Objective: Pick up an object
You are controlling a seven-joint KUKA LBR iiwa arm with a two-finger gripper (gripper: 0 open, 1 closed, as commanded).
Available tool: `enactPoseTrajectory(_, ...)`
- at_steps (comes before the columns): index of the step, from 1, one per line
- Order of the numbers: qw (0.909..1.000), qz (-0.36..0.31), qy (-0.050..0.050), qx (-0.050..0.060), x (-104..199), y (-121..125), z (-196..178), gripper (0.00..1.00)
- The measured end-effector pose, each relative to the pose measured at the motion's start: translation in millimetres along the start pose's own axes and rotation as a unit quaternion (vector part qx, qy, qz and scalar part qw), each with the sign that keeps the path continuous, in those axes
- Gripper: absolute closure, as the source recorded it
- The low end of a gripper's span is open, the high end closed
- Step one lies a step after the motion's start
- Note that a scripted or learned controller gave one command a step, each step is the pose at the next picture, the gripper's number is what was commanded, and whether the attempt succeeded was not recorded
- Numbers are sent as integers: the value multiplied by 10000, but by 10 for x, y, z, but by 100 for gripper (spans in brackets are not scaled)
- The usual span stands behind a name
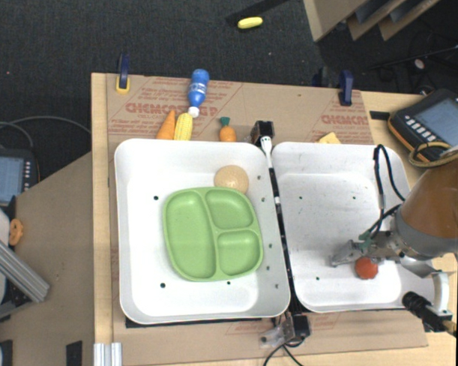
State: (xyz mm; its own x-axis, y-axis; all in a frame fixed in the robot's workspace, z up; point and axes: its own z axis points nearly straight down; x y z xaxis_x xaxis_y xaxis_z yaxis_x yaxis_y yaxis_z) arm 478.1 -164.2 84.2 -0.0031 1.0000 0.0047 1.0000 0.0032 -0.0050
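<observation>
A small red round object (368, 270), tomato-like, lies on the floor of the right bin (318, 219), toward its near right corner and close to the right wall. The gripper (354, 254) is down inside this bin just to the object's left and slightly beyond it, with one grey finger (340, 258) reaching leftward along the floor; the red object sits beside the fingers rather than plainly between them, and whether the hand is spread or closed cannot be told from this angle. The grey arm (430, 215), with its orange band, comes in over the right rim and covers that side of the bin. Left of the gripper the bin floor is bare white up to the wall shared with the left bin (138, 213), which gives open room on that side; the near rim is not far from the object. A black cable (384, 180) loops down over the far right part of the right bin toward the wrist. In the left bin a green divided tray (211, 233) lies in the middle, with a pale round ball (231, 178) touching its far edge. Beyond the bins, on the cardboard, lie a toy corn cob (184, 126), a carrot (227, 132) and a blue-capped bottle (197, 89).
</observation>
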Motion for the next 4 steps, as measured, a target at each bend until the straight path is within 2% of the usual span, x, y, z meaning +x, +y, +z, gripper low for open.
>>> enactPoseTrajectory(1,10000,25,-30,-35,-39,15,-108,100)
enactPoseTrajectory(2,10000,25,-28,-32,-39,13,-103,0)
enactPoseTrajectory(4,10000,25,-28,-32,-39,13,-103,0)
